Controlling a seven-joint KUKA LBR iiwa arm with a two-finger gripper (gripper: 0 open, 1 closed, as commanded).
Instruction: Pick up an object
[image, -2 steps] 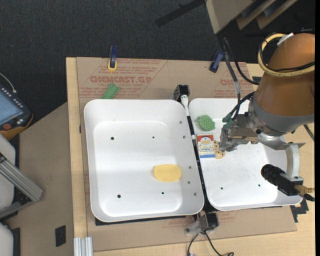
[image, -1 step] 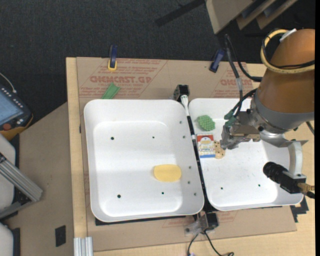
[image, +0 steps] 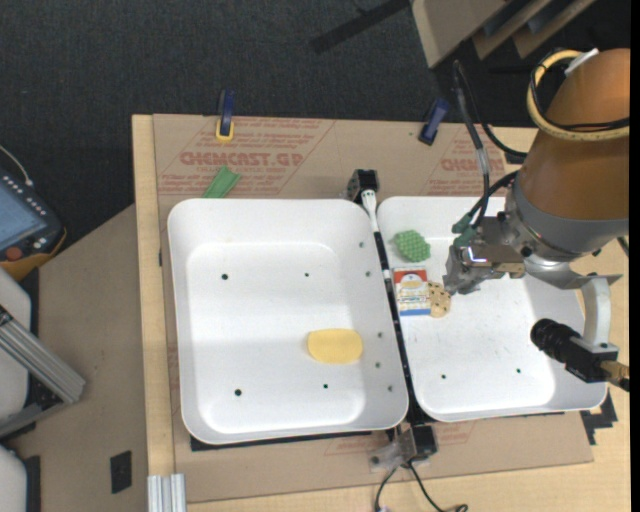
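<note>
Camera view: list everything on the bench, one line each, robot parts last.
bins: two, white, side by side on the board.
yellow piece: one, yellow, left bin, lower middle.
green object: one, green, right bin, upper left.
small box: one, red, white and blue, right bin beside the divider.
tan piece: one, tan, beside the small box.
green strip: one, green, on the board above the left bin.
clamps: two, blue, board's far edge.
gripper: one, grey, over the right bin.

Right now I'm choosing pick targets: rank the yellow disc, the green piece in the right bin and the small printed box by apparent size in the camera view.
1. yellow disc
2. green piece and printed box: look about alike, so unranked.
</note>
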